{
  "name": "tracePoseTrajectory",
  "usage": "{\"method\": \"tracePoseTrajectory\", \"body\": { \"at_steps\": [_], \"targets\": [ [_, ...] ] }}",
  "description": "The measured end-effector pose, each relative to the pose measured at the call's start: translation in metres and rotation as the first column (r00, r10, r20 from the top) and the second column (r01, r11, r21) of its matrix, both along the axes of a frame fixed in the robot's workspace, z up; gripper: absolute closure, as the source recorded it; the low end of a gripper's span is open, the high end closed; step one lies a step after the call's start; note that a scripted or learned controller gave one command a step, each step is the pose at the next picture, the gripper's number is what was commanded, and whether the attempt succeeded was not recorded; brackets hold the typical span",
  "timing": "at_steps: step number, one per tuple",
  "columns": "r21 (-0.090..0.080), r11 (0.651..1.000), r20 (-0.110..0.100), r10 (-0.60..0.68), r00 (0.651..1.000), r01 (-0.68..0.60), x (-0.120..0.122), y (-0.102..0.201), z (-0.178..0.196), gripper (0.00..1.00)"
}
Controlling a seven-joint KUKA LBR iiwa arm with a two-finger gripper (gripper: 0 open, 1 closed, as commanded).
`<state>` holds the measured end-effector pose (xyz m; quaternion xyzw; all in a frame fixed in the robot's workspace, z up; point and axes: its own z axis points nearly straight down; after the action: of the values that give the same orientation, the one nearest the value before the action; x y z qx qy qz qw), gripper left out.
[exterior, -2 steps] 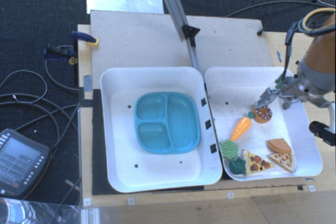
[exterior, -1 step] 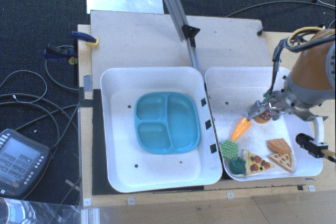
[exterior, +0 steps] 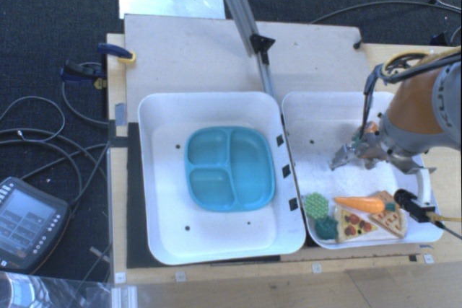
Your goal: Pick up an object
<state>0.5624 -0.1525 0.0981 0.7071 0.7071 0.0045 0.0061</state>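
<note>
The table (exterior: 216, 54) carries two shallow white bins side by side. The left bin (exterior: 162, 227) contains a teal divided plate (exterior: 230, 168). The right bin (exterior: 317, 122) contains, along its near edge, a toy carrot (exterior: 361, 204), a toy pizza slice (exterior: 368, 224) and a green knobbly toy (exterior: 315, 205). The pincer (exterior: 349, 155) sits low over the bin floor, apart from these toys; how far it is open cannot be made out.
</note>
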Motion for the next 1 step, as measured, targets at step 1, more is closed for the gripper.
{"method": "tracePoseTrajectory", "body": {
  "at_steps": [1],
  "targets": [
    [0.002, 1.0, -0.01, -0.001, 1.0, 0.001, -0.0037, 0.0005, 0.0061, 1.0]
  ]
}}
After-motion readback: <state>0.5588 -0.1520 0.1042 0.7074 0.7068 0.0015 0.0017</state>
